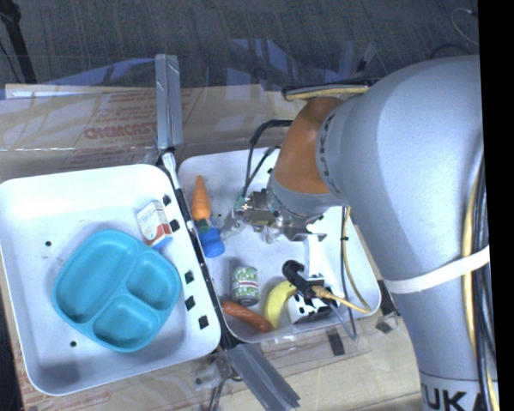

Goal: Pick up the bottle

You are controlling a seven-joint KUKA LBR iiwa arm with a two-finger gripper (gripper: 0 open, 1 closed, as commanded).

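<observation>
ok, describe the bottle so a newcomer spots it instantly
Take the right bin, the one under the arm. Along its left wall lies the bottle: a slim orange body ending in a blue cap that points toward the can. Nothing else there pairs orange with blue.

The left bin (19, 256) holds a divided tray (115, 289) and, behind it, what may be the bottle (153, 223); a can (244, 283) sits in the right bin (225, 172).

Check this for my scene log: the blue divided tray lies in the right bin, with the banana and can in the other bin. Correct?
Not quite. The camera view shows the tray in the left bin, not the right. The banana and can do lie in the other bin, the right bin.
</observation>
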